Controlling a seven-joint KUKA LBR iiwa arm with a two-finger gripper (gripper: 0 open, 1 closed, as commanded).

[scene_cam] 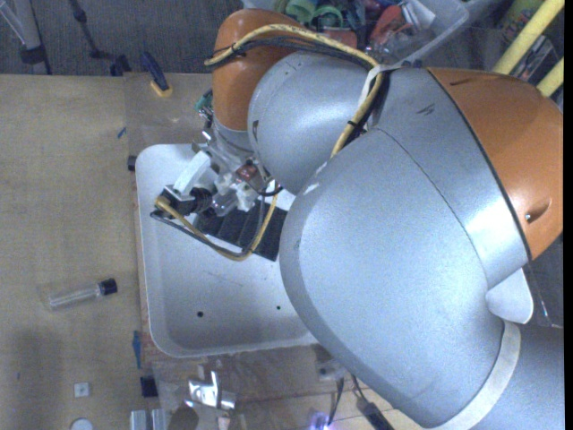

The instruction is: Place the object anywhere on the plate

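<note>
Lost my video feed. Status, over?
End effector low over the white bin, finger state unreadable. No plate or object seen. The arm blocks most of the bench.

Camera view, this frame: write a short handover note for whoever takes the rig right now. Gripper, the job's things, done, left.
Gripper: low over the upper left part of the white bin, under the arm; finger state not readable.
Object and plate: the arm's bulk covers much of the bench, so I cannot place either.
Done: nothing confirmable.
Left: find the object, grasp it, set it on the plate.
Aside: a small clear vial lies on the bench left of the bin.
</note>
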